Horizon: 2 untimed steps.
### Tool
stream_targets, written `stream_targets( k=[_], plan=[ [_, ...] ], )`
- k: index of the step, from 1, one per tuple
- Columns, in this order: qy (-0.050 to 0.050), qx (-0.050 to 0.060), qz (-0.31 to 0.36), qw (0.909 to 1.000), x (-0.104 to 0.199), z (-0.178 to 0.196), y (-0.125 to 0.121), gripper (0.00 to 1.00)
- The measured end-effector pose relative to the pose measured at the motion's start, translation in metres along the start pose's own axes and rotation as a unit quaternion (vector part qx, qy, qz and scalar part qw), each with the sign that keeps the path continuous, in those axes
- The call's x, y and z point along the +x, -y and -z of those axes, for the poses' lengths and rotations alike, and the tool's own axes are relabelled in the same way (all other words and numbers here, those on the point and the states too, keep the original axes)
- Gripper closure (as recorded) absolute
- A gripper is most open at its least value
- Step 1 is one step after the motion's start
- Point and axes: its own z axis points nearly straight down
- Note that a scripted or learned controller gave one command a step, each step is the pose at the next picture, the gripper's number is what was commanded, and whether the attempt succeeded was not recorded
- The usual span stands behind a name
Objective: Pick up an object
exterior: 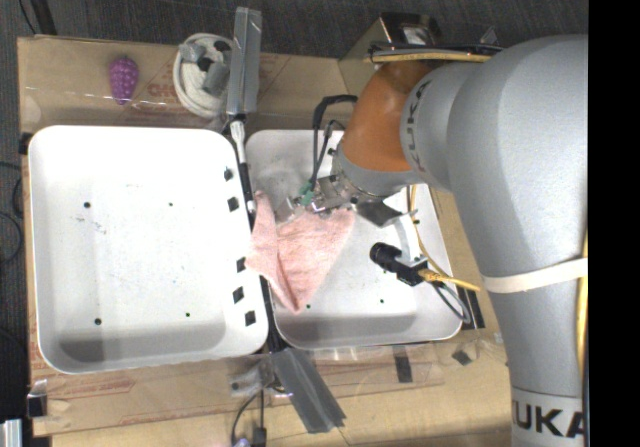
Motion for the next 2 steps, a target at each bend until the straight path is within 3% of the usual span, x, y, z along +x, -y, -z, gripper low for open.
stream_targets(
  k=[1, 2],
  plan=[
    [-0.001, 0.003, 0.002, 1.0000, 0.000, 0.006, 0.000, 1.00],
    [0.000, 0.002, -0.041, 0.9992, 0.036, 0.179, -0.038, 1.00]
  ],
)
